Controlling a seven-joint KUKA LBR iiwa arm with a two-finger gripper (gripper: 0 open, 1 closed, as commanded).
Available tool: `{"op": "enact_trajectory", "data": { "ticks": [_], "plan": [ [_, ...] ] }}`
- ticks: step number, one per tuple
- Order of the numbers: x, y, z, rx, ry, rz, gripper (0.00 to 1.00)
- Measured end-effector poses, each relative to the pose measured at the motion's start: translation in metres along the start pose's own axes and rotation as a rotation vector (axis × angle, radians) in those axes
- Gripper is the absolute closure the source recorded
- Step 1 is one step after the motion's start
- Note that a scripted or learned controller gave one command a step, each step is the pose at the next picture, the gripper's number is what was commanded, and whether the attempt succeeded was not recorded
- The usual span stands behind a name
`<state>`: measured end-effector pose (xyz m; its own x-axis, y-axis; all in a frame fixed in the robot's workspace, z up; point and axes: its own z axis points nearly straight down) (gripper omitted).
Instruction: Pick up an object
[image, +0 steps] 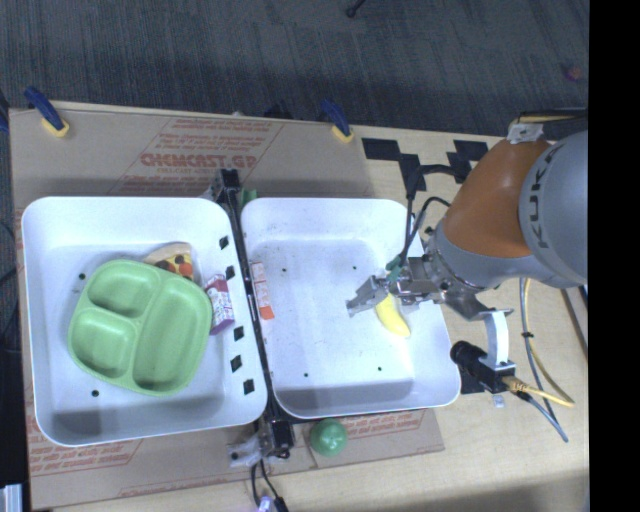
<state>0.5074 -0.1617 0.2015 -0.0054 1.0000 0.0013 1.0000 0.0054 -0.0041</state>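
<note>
Banana (393, 318), small, yellow and curved, lies in the right bin (300, 385) directly beneath the gripper (375, 296); finger spread cannot be told.

Red print reading roughly "CHEMCAST GP" stands on the cardboard sheet (200, 150) at twelve o'clock from the left bin (40, 330), and "KUKA" lettering marks the arm (530, 200).

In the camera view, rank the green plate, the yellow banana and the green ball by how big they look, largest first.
1. Green plate, by far the largest, in the left bin.
2. Banana, in the right bin at the gripper, which partly covers it.
3. Green ball, on the bench in front of the bins; close to the banana, so that order is unsure.
</note>
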Motion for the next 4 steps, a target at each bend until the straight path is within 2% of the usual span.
{"op": "enact_trajectory", "data": {
  "ticks": [1, 2, 3, 4],
  "plan": [
    [0.008, 0.016, 0.11, -0.001, -0.001, -0.002, 0.0],
    [-0.035, 0.077, 0.108, -0.003, 0.012, -0.006, 0.0],
    [-0.039, -0.021, 0.109, 0.001, 0.018, -0.011, 0.0],
    [0.008, -0.003, 0.11, -0.001, -0.001, -0.003, 0.0]
  ]
}}
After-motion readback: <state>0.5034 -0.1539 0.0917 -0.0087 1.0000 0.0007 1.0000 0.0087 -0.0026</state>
